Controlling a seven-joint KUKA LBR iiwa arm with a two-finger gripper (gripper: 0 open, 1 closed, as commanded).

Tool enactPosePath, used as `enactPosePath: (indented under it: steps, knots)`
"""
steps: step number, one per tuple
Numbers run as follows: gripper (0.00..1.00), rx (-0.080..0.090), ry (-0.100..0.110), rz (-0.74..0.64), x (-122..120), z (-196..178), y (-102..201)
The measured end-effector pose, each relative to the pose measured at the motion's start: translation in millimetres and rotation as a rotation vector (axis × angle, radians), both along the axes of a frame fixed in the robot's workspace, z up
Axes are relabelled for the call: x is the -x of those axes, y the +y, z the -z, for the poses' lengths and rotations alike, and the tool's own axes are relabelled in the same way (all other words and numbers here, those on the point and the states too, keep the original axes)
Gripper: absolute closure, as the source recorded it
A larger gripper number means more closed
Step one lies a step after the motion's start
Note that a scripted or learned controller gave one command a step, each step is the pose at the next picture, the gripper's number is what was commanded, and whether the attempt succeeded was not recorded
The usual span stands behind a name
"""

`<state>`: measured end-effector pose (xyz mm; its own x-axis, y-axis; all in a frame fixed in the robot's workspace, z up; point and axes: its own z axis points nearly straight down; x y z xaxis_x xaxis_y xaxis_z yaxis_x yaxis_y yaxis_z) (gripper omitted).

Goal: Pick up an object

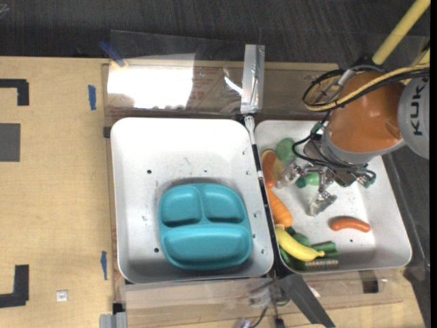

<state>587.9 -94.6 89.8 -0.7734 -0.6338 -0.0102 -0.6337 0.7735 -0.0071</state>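
Note:
My gripper [311, 187] hangs low over the middle of the right bin [392, 210], below the orange band of the arm. It looks open, its metal fingers [322, 199] spread apart. A small green piece [312, 179] shows just under the wrist; I cannot tell whether it touches the fingers. A red sausage-shaped toy [349, 225] lies just right of and below the gripper. An orange carrot [278, 208] and a second orange piece [268, 167] lie along the bin's left wall. A green toy [285, 147] sits at the back left. A yellow banana [298, 245] and a dark green piece [326, 247] rest at the front.
The left bin [136, 156] holds a teal divided plate [203, 225] toward its front. A metal divider [258, 176] separates the two bins. Yellow and black cables [334, 87] loop above the arm at the back right.

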Motion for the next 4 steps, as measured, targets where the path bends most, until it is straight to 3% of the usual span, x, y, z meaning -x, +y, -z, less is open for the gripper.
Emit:
enactPosePath:
  steps: [1, 2, 3, 4]
  knots:
    - [0.0, -0.002, -0.001, 0.069, 23, 0, -9]
    - [0.0, -0.001, 0.004, 0.024, -62, -6, -26]
    - [1.0, -0.004, -0.007, 0.028, -64, -19, -25]
    - [1.0, -0.005, -0.006, 0.224, -82, -149, 38]
